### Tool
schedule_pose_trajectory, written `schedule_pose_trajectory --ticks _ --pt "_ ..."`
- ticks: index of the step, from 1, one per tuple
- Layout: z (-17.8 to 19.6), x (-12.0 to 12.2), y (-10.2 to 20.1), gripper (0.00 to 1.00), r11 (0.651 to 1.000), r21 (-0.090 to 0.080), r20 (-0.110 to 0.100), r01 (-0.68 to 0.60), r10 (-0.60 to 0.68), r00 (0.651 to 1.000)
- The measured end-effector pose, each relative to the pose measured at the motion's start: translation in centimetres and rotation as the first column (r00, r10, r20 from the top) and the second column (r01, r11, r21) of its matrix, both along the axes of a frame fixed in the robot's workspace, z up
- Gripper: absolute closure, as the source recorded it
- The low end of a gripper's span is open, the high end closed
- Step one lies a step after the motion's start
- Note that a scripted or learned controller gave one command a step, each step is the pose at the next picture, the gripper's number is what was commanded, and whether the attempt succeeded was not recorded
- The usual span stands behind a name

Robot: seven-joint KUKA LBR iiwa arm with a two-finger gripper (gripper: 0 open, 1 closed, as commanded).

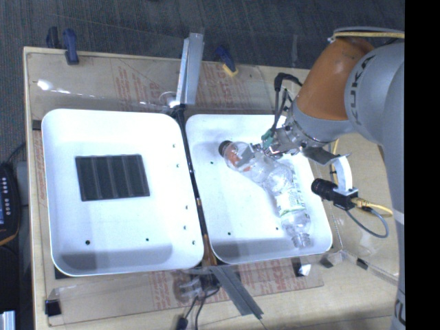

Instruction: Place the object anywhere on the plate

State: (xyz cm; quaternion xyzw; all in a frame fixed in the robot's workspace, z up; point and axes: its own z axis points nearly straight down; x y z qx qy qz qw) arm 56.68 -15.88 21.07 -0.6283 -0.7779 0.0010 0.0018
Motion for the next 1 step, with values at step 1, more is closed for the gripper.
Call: schedule_pose_trajectory --ticks 1 --pt "0.78 5.87 7.08 1.0 1.0 -0.003 -0.001 -0.005 0.005 1.0"
